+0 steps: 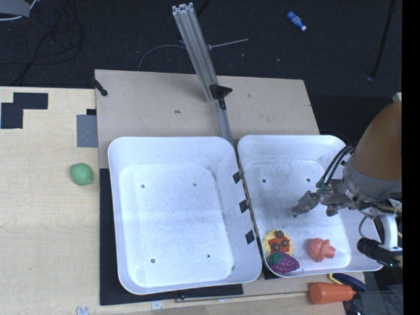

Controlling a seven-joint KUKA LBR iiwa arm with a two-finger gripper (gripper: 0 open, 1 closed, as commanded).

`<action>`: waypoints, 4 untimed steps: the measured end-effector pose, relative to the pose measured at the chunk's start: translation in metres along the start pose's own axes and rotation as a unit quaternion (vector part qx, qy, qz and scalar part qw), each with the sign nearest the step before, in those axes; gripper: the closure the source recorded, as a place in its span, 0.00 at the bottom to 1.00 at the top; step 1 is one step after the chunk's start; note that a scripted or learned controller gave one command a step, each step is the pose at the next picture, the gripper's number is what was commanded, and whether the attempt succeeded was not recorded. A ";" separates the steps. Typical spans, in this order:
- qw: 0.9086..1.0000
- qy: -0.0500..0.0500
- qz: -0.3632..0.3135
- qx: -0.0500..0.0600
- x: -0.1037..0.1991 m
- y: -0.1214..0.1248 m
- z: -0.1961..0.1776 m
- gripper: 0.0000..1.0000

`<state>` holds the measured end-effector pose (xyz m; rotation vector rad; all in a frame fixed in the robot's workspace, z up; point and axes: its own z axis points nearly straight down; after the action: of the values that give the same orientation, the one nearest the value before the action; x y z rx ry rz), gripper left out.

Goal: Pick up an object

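Overhead, two shallow white bins sit side by side on a pale bench (262,104), and no brand, label or writing is legible on anything in sight. Largest is the left bin (172,212), its speckled floor showing only a few small dark dots. Next to it, the right bin (289,169) holds two small objects near its front edge: a yellow, red and purple toy (280,251) in the front left corner and a pinkish-orange toy (321,249) just to its right, the two lying apart. From the right, the grey and orange arm (384,153) reaches over that bin; its gripper (305,205) hangs above the bin floor, behind both toys and touching neither, fingers too dark to judge open or closed. Outside the bins, an orange object (331,292) lies on the bench's front edge, and a small green ball (82,174) rests far left.
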<state>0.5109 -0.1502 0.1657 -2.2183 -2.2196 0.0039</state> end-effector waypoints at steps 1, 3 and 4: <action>1.000 0.000 0.000 0.001 -0.003 0.003 0.061 0.00; 1.000 -0.001 0.001 -0.003 -0.004 0.004 0.063 1.00; 1.000 -0.001 0.000 -0.004 0.004 0.007 0.004 1.00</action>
<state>0.5174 -0.1465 0.1612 -2.2232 -2.2240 -0.0034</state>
